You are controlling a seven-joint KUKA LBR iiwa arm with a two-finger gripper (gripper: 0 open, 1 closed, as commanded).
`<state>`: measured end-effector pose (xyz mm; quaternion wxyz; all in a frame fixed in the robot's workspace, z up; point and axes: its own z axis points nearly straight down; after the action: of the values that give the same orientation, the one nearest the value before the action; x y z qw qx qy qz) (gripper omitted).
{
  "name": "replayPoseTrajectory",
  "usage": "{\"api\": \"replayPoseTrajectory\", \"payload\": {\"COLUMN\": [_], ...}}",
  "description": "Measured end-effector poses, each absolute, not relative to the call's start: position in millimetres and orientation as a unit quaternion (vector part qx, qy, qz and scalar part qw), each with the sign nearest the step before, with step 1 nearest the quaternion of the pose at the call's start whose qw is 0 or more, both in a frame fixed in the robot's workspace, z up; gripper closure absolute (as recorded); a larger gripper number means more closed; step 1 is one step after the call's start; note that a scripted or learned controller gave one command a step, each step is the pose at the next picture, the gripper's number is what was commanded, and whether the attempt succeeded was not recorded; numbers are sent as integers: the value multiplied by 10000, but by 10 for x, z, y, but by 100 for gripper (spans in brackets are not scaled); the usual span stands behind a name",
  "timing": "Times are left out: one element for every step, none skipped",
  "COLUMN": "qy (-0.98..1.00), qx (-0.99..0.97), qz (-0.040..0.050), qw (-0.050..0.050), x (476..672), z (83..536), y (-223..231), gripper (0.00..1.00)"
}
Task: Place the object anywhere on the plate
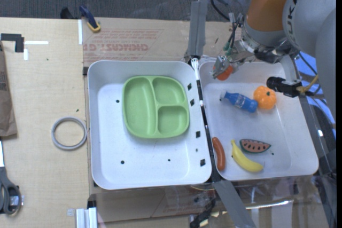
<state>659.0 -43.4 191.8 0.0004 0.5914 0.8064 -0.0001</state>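
Note:
A light green plate (156,107) with three compartments lies in the left bin (107,163), nothing on it. My gripper (222,70) hangs over the far left corner of the right bin (299,163), right of the plate's far edge. A small orange-red object (226,70) shows between its fingertips, and the fingers look shut on it. The arm's orange band and grey wrist reach in from the upper right.
The right bin holds a blue bottle (239,101), an orange fruit (265,97), a watermelon slice (255,145), a banana (246,158) and a red sausage (218,153). A tape ring (69,132) and scissors (8,197) lie on the bench at the left.

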Motion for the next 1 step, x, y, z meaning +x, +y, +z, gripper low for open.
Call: {"api": "replayPoseTrajectory", "payload": {"qy": [8157], "qx": [5785], "qz": [-9], "qw": [-5], "x": [6354], "z": [1911], "y": [287], "gripper": [100]}}
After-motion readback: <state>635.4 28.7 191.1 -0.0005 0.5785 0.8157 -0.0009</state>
